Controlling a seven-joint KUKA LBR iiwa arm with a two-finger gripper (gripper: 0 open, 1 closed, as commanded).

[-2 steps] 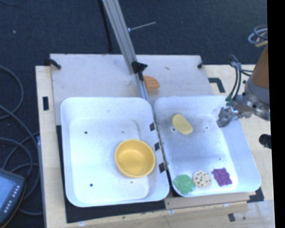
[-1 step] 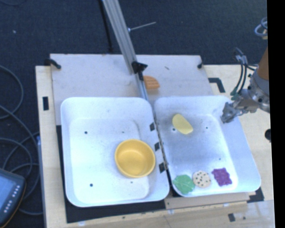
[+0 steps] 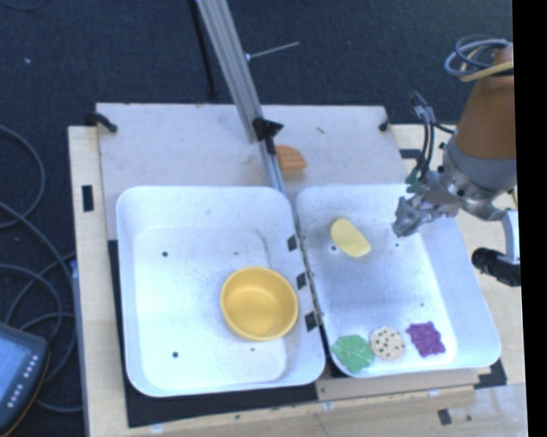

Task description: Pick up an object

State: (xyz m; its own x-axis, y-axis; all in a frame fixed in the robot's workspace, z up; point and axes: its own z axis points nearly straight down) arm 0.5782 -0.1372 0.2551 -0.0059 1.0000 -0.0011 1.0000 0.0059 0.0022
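so the arm (image 3: 485,125) came in from the right and its gripper (image 3: 406,219) hung over the upper part of the right bin (image 3: 455,278), near that bin's right wall. honestly couldn't tell how the gripper was set, it was too small and dark to read from up there, and nothing was visibly between its tips.

closest thing to it was a pale yellow lump (image 3: 350,238), lying on the bin floor a bit to the left of the gripper, apart from it, not touching. along the near edge of the same bin sat three little pieces in a row: a green one (image 3: 352,352), a round spotted cookie-looking one (image 3: 386,343) and a purple one (image 3: 426,339), green and cookie just about touching, purple just beside.

left bin (image 3: 159,262) had a yellow bowl (image 3: 258,302) sitting upright toward its right side. an orange thing (image 3: 290,160) lay on the counter (image 3: 163,145) behind the bins, right by the slanted metal pole (image 3: 237,71).
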